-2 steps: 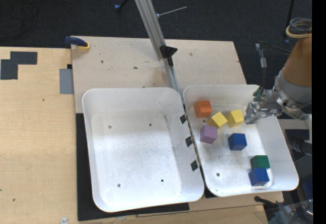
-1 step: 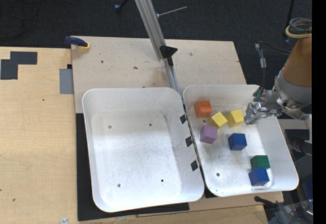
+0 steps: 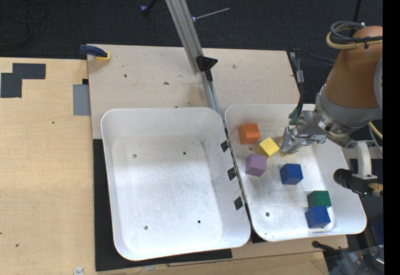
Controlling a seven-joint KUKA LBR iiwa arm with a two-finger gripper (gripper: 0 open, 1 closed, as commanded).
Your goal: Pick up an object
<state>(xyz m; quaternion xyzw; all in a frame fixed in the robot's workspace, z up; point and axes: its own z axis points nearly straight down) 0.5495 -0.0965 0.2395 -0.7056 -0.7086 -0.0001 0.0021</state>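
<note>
Blocks crowd the right bin [image 3: 350, 220]; left bin [image 3: 125, 136] apparently open.

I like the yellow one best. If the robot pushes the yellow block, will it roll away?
Probably not. The yellow block looks like a cube with flat faces, so it should slide rather than roll. It looks small and stiff, so likely light. The purple block sits close by, so a push might bump it.
</note>
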